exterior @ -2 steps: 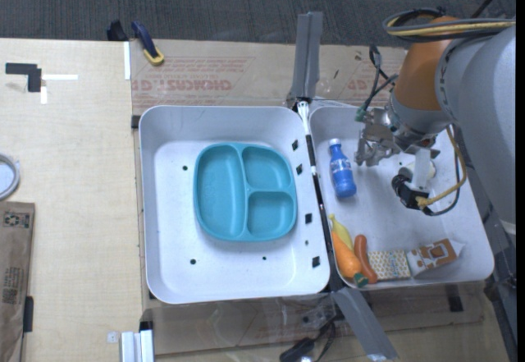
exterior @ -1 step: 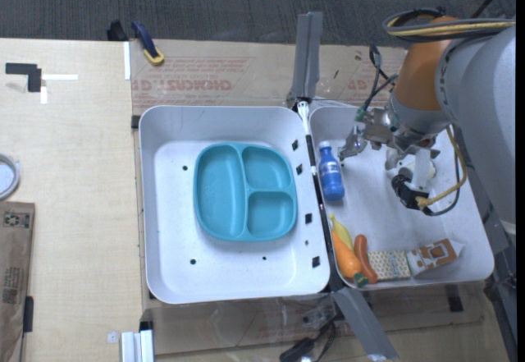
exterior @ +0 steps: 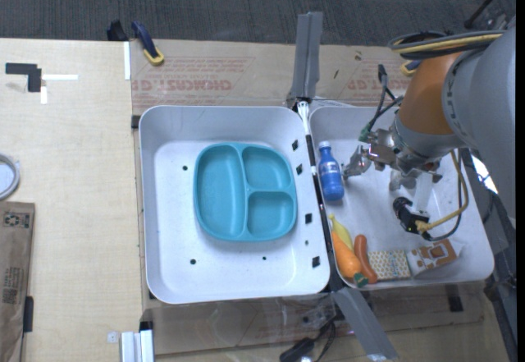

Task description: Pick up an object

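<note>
In the right bin (exterior: 467,270), a blue bottle with a white cap (exterior: 330,174) lies against the left wall. At the bin's front left are an orange carrot (exterior: 345,254), a red sausage (exterior: 366,261) and a yellow piece (exterior: 337,227). A flat patterned packet (exterior: 390,263) and a brown and white box (exterior: 434,254) lie along the front. My gripper (exterior: 360,162) hangs over the middle of this bin, just right of the bottle and pointing toward it. Nothing shows in its grasp.
The left bin (exterior: 164,213) holds a teal divided plate (exterior: 245,190). A divider wall (exterior: 312,188) separates the two bins. Black cables (exterior: 410,217) dangle from the wrist over the right bin. A clamp (exterior: 146,43) and a tape roll (exterior: 5,178) sit on the bench.
</note>
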`<state>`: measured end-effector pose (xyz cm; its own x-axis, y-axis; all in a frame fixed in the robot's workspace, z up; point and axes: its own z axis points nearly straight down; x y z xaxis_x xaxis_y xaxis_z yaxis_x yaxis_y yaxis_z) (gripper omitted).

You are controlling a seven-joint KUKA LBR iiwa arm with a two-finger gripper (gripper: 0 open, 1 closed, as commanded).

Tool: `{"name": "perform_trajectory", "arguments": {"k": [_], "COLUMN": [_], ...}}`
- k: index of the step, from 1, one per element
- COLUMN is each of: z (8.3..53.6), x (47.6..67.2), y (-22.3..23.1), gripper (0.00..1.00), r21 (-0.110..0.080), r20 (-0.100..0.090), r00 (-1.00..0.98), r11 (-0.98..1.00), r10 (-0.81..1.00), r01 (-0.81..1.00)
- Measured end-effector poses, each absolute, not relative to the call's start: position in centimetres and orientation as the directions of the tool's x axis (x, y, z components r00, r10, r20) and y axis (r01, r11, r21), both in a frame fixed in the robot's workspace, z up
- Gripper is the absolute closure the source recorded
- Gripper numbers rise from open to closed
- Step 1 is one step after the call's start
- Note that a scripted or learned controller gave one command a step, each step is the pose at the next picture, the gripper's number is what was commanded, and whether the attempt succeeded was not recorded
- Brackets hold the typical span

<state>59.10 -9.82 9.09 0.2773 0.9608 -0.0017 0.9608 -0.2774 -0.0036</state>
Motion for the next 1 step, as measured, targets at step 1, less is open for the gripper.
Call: {"name": "perform_trajectory", "arguments": {"k": [1], "z": [9.95], "x": [59.07], "y": [-9.91], "gripper": [1.0], "r21": [-0.005], "r20": [-0.002], "r00": [0.279], "r11": [-0.279], "r10": [0.96], "r01": [0.96]}}
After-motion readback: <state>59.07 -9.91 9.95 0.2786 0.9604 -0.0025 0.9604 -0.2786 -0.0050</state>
